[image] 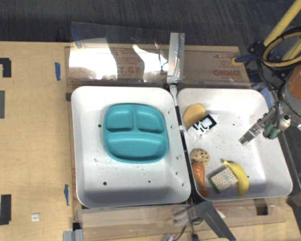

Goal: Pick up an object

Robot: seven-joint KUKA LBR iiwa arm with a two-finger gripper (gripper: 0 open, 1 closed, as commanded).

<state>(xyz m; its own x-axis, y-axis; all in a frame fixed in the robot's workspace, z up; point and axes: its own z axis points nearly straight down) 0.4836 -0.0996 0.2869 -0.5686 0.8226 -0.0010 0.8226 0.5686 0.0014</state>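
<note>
White plastic, two shallow bins side by side. Left bin (85,185) holds a teal divided plate (135,133). Right bin (271,185) holds the candidates: a yellow rounded piece (193,113) near its top-left corner, touching a small black-and-white tag (204,124) just below it; a speckled cookie (199,156) by the left wall; an orange carrot-shaped piece (199,178) just under the cookie; a banana (237,175) lying against a small boxed item (221,180) near the front edge.

Gripper (258,129) sits over the right side of the right bin, apart from all objects, nothing between its fingers. Whether they stand spread or closed: cannot tell, the view is too blurred and slanted.

Handling judgement: all look like light, stiff toy food, probably smooth and prone to slip. The banana seems the nearest target; best grasped across its narrow middle, though the box crowding it may block one finger. The yellow piece is rounded and could squirt out.

Hard to read: box label, what the tag is, and the arm's upper part, cut off at the right.
</note>
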